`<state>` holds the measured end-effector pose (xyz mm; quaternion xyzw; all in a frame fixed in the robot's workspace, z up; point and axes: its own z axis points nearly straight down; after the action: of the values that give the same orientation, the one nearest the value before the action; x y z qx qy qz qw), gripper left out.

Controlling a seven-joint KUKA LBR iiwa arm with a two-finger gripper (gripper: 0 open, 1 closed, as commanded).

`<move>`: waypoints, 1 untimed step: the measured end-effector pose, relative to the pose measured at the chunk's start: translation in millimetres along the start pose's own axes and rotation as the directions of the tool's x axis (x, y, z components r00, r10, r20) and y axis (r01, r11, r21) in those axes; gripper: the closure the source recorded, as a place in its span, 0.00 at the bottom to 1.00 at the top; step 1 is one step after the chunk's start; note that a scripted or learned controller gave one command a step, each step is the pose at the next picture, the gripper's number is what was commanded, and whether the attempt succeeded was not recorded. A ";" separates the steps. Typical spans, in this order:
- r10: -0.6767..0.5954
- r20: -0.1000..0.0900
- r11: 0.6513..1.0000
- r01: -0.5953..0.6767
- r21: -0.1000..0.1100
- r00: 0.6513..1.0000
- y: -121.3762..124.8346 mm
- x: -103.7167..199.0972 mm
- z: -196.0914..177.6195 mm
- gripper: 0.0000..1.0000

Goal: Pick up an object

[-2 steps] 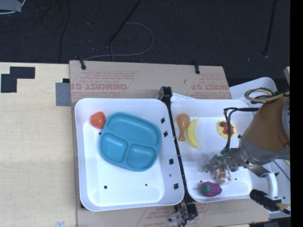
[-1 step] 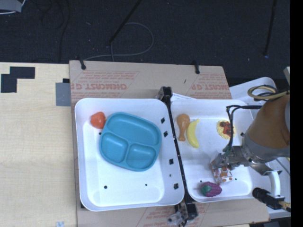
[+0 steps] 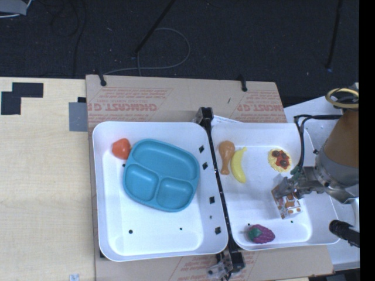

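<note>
My gripper (image 3: 285, 193) hangs low over the right side of the right bin (image 3: 258, 224), reaching in from the right. A small white and red packet (image 3: 289, 205) lies right beneath its tip, touching or nearly so. In the same bin lie a brown toy drumstick (image 3: 226, 154), a yellow banana (image 3: 238, 165), a small round pizza-like piece (image 3: 279, 159) and a purple and green piece (image 3: 260, 233) at the front.
The left bin (image 3: 117, 233) bears a blue divided plate (image 3: 160, 175) and a red-orange tomato-like ball (image 3: 121, 148) at its back left. A black divider (image 3: 215, 183) runs between the bins. Cardboard lies under both.
</note>
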<state>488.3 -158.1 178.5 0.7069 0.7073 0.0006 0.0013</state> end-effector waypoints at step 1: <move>0.000 0.000 1.000 0.000 0.000 1.000 1.0 -0.8 -52.5 1.00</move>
<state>489.1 -158.9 231.1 0.7068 0.7075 0.0007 0.0010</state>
